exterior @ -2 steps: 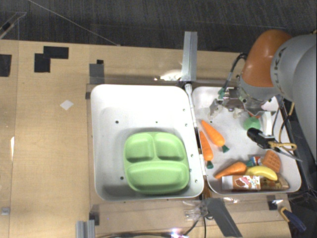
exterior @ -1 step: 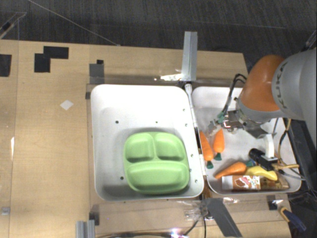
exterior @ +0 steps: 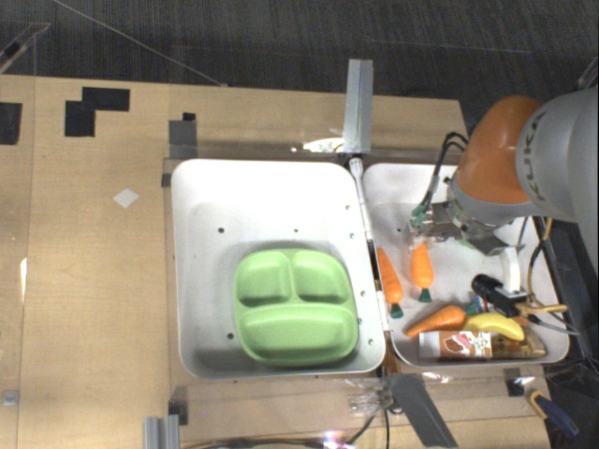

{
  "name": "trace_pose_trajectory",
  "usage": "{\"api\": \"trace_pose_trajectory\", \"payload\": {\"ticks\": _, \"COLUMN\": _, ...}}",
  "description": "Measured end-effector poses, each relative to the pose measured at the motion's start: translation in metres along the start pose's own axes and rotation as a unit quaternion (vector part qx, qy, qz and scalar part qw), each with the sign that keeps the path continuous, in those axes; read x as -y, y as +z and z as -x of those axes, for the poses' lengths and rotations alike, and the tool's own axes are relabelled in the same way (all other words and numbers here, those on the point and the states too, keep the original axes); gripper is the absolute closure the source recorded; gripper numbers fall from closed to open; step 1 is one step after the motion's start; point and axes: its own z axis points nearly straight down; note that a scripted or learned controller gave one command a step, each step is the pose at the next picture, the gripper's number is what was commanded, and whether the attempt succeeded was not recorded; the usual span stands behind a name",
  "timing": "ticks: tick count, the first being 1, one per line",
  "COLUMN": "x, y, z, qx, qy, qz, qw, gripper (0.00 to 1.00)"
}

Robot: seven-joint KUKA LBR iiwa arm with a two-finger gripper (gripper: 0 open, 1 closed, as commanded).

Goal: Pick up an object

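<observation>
Carrots (exterior: 422, 267), banana (exterior: 497, 325), bottle (exterior: 479, 345) fill right bin (exterior: 393, 187).

A light wooden bench (exterior: 84, 279) stands on dark grey carpet (exterior: 234, 17).

Two white bins sit side by side on the bench (exterior: 94, 279). The left bin (exterior: 201, 213) holds a green divided tray (exterior: 295, 304). The right bin (exterior: 393, 190) holds three carrots: one (exterior: 388, 279) along its left wall, one (exterior: 422, 267) upright just beside it, one (exterior: 437, 320) lying lower. A banana (exterior: 496, 325) touches a bottle (exterior: 477, 345) at the front wall. The arm (exterior: 524, 162) hangs over the right bin, its gripper (exterior: 426, 221) just above the upright carrot.
</observation>
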Motion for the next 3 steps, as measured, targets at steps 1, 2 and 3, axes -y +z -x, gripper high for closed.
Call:
{"api": "trace_pose_trajectory", "payload": {"ticks": 1, "x": -0.041, "y": -0.08, "z": -0.05, "qx": 0.0, "qy": 0.016, "qz": -0.009, "qw": 0.9998, "gripper": 1.0}}
{"api": "trace_pose_trajectory", "payload": {"ticks": 2, "x": -0.041, "y": -0.08, "z": -0.05, "qx": 0.0, "qy": 0.016, "qz": -0.009, "qw": 0.9998, "gripper": 0.0}}
{"api": "trace_pose_trajectory", "payload": {"ticks": 3, "x": 0.008, "y": -0.08, "z": -0.053, "qx": 0.0, "qy": -0.031, "qz": -0.01, "qw": 0.9995, "gripper": 0.0}}
